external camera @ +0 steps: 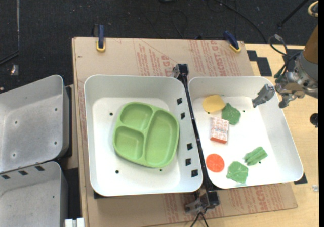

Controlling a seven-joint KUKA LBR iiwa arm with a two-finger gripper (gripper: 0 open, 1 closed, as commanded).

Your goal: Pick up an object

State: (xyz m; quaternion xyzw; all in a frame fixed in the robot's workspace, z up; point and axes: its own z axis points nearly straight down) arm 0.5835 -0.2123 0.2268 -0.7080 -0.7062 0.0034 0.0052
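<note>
The right bin (283, 135) holds a yellow rounded piece (213, 103), a green leafy piece (231, 113), a small red and white box (219, 130), an orange disc (215, 162) and two more green pieces (237, 172) (255, 155). My gripper (273, 97) hangs over the bin's far right corner with its two fingers spread and nothing between them. It stands well to the right of the yellow piece and the nearest green piece.
The left bin (96, 120) holds a green divided tray (147, 134). A black divider with clamps (190, 135) runs between the bins. White panels (30, 115) lie off the bench to the left. Cardboard (142, 56) lies under both bins.
</note>
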